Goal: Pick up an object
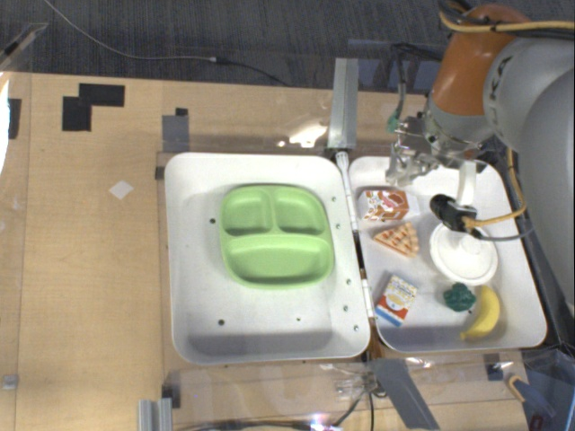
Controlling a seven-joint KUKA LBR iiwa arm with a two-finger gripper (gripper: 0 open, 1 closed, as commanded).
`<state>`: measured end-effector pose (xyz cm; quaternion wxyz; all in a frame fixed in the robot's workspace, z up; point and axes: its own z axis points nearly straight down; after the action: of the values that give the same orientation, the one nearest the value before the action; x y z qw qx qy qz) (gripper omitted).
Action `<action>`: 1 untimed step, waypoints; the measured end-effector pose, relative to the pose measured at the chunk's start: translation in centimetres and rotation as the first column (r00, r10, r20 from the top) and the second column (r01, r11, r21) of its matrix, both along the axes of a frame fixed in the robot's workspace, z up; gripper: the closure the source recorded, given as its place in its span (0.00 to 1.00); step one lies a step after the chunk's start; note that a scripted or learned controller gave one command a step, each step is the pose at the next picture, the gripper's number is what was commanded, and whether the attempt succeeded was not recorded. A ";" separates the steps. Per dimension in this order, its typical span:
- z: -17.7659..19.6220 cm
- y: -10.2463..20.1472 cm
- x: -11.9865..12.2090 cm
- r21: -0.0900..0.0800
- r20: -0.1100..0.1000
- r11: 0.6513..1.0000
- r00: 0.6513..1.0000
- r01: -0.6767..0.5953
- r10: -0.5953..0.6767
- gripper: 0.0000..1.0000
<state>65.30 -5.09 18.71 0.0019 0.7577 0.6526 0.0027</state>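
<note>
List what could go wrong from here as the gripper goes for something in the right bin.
1. The gripper hangs at the right bin's far rim, beside the snack packet; a descent here may hit the wall or only nudge the packet.
2. The packet, waffle piece and white cup lie close together, so the fingers might catch a neighbour.
3. The banana touches the green object; lifting either may drag the other.

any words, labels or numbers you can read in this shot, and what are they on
No text can be read.
Red and white snack packet: printed, too blurred to read.
Small blue, white and red box: printed, too small to read.
Green divided plate, banana, waffle piece and white bins: no markings visible.
</note>
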 end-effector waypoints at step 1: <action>-0.1 0.0 0.0 -0.001 -0.002 1.000 1.000 0.000 0.000 0.00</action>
<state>65.26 -5.13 18.63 0.0017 0.7576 0.6528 0.0017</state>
